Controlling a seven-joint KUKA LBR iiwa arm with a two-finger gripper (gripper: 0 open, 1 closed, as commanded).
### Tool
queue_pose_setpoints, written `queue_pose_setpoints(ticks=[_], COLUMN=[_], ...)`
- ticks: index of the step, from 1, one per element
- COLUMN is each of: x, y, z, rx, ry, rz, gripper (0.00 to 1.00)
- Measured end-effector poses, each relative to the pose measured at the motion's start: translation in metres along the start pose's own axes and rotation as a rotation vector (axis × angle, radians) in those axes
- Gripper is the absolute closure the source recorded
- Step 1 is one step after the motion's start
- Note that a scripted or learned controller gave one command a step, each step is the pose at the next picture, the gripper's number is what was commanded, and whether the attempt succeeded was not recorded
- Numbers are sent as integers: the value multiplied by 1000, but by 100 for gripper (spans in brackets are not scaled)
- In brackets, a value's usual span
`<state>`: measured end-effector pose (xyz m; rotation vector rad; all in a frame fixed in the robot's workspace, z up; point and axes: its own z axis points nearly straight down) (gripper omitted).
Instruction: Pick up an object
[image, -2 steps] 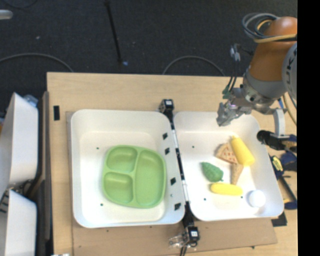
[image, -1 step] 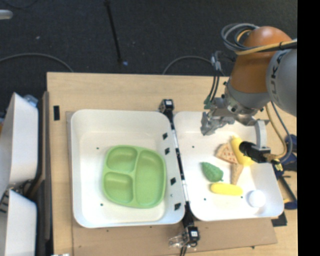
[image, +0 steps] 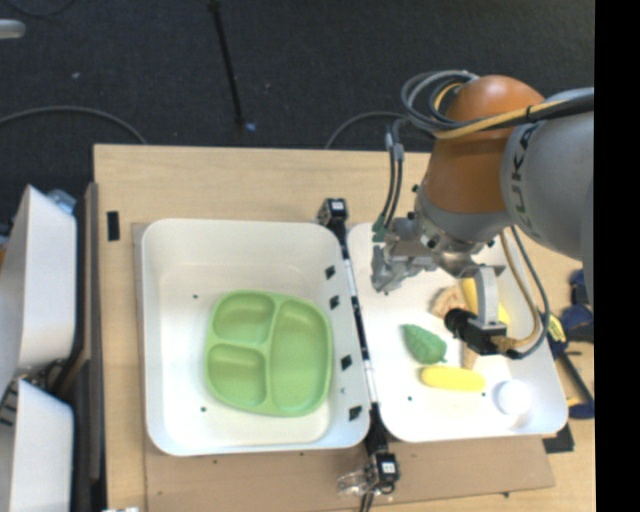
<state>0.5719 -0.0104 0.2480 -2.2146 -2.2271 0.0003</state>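
Note:
My gripper (image: 386, 277) hangs over the back left part of the right bin (image: 390, 400), above bare white floor. Nothing shows between its fingers. A dark green leafy piece (image: 424, 343) lies in the middle of that bin, down and to the right of the gripper. A yellow oblong piece (image: 452, 378) rests just in front of the green one. A tan and yellow object (image: 462, 296) sits partly hidden behind the wrist hardware. A white round thing (image: 513, 397) lies near the bin's front right corner.
The left bin (image: 170, 250) holds a light green divided plate (image: 270, 351) with three compartments. A dark divider with clips (image: 350, 320) runs between the two bins. The wooden bench (image: 220, 180) surrounds both bins.

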Motion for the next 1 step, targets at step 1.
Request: queue_pose_setpoints(ticks=[1], x=[48], y=[-26], z=[-4], rx=[-1], ry=[1], rz=[-1], gripper=[100])
